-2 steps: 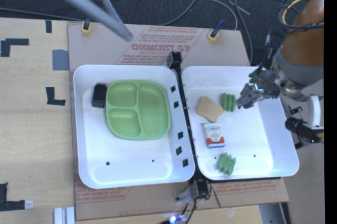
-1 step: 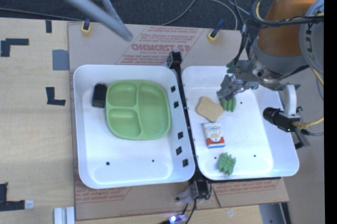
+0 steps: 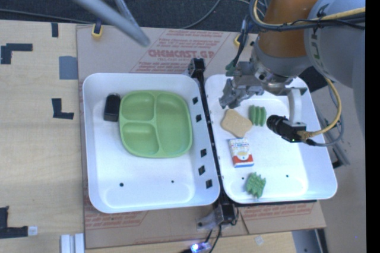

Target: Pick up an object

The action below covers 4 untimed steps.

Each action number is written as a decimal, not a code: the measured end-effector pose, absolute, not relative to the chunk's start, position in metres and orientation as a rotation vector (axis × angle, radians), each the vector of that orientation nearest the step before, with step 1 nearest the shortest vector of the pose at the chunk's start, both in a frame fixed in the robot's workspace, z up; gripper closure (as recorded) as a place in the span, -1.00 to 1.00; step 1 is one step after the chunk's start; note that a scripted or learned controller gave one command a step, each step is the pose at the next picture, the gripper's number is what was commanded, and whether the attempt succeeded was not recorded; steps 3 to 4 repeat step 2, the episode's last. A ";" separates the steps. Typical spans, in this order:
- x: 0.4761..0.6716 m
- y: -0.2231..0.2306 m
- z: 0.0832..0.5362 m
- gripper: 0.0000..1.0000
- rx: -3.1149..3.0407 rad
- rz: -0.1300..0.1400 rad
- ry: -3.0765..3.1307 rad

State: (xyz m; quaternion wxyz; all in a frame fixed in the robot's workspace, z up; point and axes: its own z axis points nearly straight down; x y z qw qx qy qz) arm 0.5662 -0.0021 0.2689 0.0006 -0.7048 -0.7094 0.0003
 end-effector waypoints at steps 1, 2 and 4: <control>0.587 0.042 0.266 1.00 -2.216 0.001 -2.227; 0.609 0.090 0.260 1.00 -2.214 0.001 -2.227; 0.609 0.090 0.260 1.00 -2.214 0.001 -2.227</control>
